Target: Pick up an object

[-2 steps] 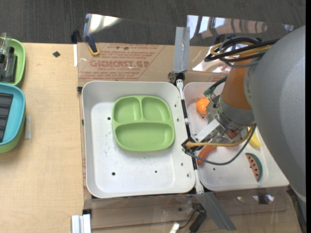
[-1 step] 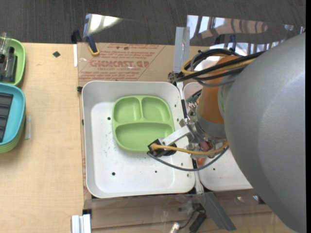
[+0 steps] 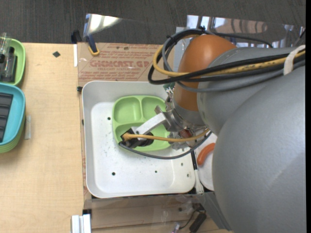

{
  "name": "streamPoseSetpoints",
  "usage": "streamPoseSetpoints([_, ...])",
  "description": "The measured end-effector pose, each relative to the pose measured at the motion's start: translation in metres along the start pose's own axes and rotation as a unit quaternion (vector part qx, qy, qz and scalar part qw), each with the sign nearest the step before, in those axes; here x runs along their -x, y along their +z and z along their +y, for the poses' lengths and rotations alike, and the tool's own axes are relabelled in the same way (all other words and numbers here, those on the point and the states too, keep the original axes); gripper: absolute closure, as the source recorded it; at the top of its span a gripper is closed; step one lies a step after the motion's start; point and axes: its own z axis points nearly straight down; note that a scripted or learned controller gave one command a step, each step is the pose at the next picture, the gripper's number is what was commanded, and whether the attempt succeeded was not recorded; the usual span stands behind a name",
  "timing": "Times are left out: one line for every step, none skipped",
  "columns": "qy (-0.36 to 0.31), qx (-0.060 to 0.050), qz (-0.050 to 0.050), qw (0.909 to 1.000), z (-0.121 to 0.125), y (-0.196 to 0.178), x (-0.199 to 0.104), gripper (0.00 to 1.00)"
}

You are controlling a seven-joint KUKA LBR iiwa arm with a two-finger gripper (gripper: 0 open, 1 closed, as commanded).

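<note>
The light green divided plastic plate (image 3: 137, 111) is the one thing I can reach. It lies flat in the far half of the shallow white plastic bin (image 3: 88, 144), with its sunken compartments facing up and its right edge passing under my gripper (image 3: 179, 131).

I judge it to be light, stiff moulded plastic that won't break, but it is smooth and likely to slide against metal. Flat on the floor of the bin, it gives me nothing to close around from straight above. The best holds are the raised rim, with one side of my grip down in a compartment and the other outside the edge, or the ridge between two compartments. Held by one edge, so wide a piece will probably tip and swing, so I want a deep bite near the middle of a side.

My gripper hangs at the plate's right edge. I cannot tell whether it is spread or closed, nor whether it touches the plate.

Farther right, beside my grey arm (image 3: 262, 144), an orange-red thing (image 3: 206, 152) peeks out, too hidden to name. Behind the bin lies a brown cardboard sheet with red print (image 3: 121, 62). Well apart at the left, teal and green trays (image 3: 12, 125) sit on the pale wooden bench (image 3: 43, 178).
</note>
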Motion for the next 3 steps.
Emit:
streamPoseSetpoints([0.067, 0.0, 0.0, 0.9978, -0.058, 0.03, -0.053, 1.0])
streamPoseSetpoints([0.104, 0.001, 0.001, 0.9946, -0.073, -0.031, -0.031, 1.0])
streamPoseSetpoints([0.103, 0.001, 0.001, 0.9946, -0.073, -0.031, -0.031, 0.0])
